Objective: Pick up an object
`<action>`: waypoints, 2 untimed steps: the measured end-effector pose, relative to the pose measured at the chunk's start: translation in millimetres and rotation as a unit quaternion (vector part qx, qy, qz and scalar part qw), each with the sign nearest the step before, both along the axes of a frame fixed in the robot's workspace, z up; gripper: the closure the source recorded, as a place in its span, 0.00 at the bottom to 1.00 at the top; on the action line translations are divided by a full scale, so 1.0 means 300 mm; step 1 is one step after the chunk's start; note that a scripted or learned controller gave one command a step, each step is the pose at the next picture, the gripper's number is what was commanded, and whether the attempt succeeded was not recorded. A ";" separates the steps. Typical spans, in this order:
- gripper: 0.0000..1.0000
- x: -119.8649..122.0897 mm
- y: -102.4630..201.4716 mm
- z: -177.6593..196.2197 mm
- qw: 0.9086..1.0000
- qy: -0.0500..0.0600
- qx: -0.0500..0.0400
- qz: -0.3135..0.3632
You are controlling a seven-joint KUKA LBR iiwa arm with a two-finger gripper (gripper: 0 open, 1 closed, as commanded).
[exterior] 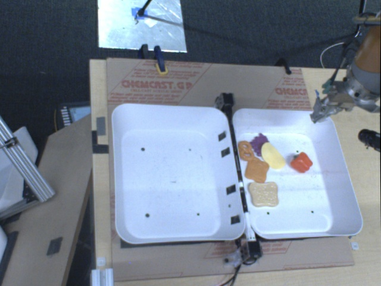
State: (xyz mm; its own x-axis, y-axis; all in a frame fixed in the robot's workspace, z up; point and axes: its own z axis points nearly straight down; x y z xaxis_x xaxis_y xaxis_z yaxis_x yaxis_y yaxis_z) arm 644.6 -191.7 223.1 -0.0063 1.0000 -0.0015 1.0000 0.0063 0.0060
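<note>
My claw (319, 113) hovers above right bin's (342, 159) far rim, can't tell its state. Red pepper (301, 161) sits isolated; risk clipping rim or nudging yellow lemon (273, 156).

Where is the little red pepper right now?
The red pepper lies in the right bin, toward its right half, just right of the yellow piece. The claw is up near that bin's far right corner, apart from it.
</note>
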 end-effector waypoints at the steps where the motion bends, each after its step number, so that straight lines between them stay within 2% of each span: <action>1: 1.00 -0.288 -0.054 0.154 1.000 0.002 0.000 -0.005; 2: 1.00 -0.287 0.301 0.303 1.000 0.001 0.001 0.002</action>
State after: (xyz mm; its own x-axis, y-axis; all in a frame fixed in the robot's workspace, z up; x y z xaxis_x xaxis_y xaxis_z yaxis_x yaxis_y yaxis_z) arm 558.6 -101.5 314.1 -0.0099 1.0000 0.0004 0.9999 0.0099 0.0050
